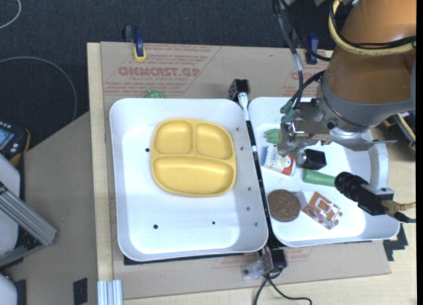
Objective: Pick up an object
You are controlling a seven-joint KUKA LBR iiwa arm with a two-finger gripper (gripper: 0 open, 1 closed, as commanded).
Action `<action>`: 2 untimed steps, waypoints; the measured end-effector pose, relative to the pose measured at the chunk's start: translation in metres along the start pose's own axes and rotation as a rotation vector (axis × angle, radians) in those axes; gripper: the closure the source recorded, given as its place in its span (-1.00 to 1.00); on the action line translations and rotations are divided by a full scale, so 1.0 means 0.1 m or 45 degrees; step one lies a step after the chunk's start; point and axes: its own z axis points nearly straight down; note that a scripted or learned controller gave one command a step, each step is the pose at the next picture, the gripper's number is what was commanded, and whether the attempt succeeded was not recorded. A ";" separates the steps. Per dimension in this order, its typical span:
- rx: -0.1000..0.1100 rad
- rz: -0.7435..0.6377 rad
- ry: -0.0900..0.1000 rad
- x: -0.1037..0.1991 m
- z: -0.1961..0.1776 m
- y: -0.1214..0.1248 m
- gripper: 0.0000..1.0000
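My gripper (288, 146) hangs low over the left part of the right bin (377, 229). Its tip is right at a small white, red and blue packet (275, 160), and whether it touches the packet is unclear. A green item (272, 135) lies just left of the gripper. A small black block (313, 159) sits to its right, and a green cylinder (320, 178) lies just below that block. Nearer the front lie a brown round disc (284, 205) and an orange-and-white patterned packet (324, 210).
The left bin (132, 184) holds a yellow divided plate (193, 157). The ridge where the two bins meet (254, 165) runs close to the gripper's left. The arm's grey and orange body (370, 65) covers the back right of the right bin.
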 end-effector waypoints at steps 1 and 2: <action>0.003 0.006 -0.001 -0.10 -0.16 0.00 1.00; 0.016 0.013 -0.001 -0.41 0.52 -0.02 1.00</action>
